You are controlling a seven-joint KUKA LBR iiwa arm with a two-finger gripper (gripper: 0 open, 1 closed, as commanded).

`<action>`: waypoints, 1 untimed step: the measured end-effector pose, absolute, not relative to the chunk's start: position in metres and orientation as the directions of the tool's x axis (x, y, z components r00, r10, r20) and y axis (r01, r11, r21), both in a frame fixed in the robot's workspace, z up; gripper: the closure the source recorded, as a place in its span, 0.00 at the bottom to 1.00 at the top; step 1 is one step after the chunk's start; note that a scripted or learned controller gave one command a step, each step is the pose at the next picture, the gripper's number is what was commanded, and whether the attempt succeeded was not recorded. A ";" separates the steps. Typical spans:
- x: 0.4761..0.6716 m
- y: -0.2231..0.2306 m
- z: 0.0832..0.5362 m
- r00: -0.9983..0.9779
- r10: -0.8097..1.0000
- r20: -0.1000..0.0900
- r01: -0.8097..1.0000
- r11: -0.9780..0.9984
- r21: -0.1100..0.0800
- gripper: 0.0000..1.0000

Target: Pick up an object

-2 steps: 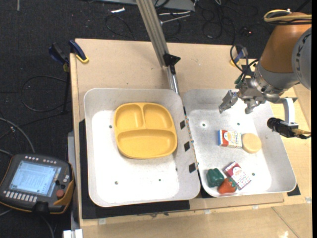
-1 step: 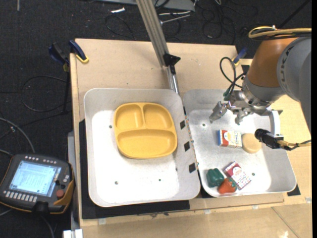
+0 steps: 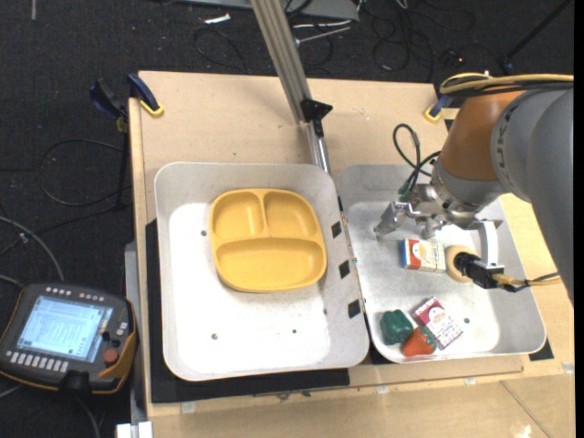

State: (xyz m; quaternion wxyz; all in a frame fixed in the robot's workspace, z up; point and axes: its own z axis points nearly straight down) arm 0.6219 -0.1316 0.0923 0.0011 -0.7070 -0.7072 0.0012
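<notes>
- Robotics lab or test cell, not a home setting.
- Plain wooden bench on dark carpet, clamps at its corners.
- Two shallow white bins side by side on the bench; the left one holds a yellow divided plate.
- Industrial arm, grey with an orange band, reaches in from the right over the right bin.
- Teach pendant with lit screen lies on the floor at lower left.
- Loose cables trail across the carpet behind the bench.
- Aluminium pole rises at a slant from the bench's middle.
</notes>
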 end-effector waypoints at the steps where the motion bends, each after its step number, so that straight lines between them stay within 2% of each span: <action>1: 0.623 -0.132 0.106 0.000 1.000 0.000 1.000 0.000 0.002 1.00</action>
